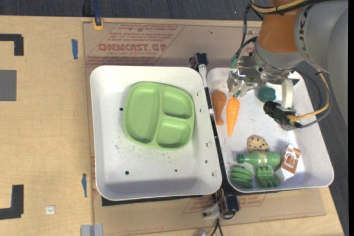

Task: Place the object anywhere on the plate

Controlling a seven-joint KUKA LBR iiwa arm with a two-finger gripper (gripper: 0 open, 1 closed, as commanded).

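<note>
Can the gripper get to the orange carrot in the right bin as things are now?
Probably yes. The gripper is right above the carrot's green top, and nothing covers the carrot; a sausage-like piece lies close beside it.

A green plate (159, 115) with three compartments lies flat in the left bin, while an orange carrot (233, 114) with a green top hangs point-down at the right bin's left side, its top between the gripper's (237, 90) fingers.
</note>
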